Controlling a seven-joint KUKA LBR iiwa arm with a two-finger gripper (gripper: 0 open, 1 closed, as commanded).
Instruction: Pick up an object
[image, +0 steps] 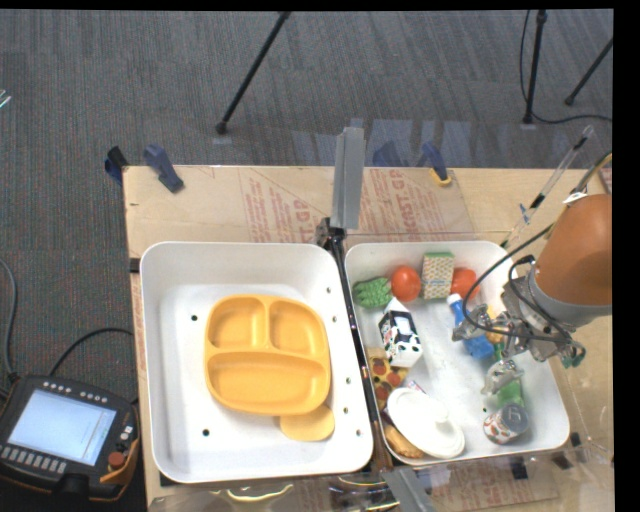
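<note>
Nearest, by the right bin's (556, 300) front-right corner: small can (506, 423), rigid, light, slippery; best pinched across its sides. Gripper (505, 360) above; grip state impossible to tell.

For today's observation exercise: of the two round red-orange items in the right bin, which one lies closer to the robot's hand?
The red ball right of the tan sponge block; its twin, left of that block, lies farther from the hand.

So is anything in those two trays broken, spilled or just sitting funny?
Nothing looks broken or spilled. The right bin is simply a jumble: the milk carton lies tipped among toy food, and a white lid rests on other items. In the left bin, a yellow disc pokes out from under the yellow divided plate.
</note>
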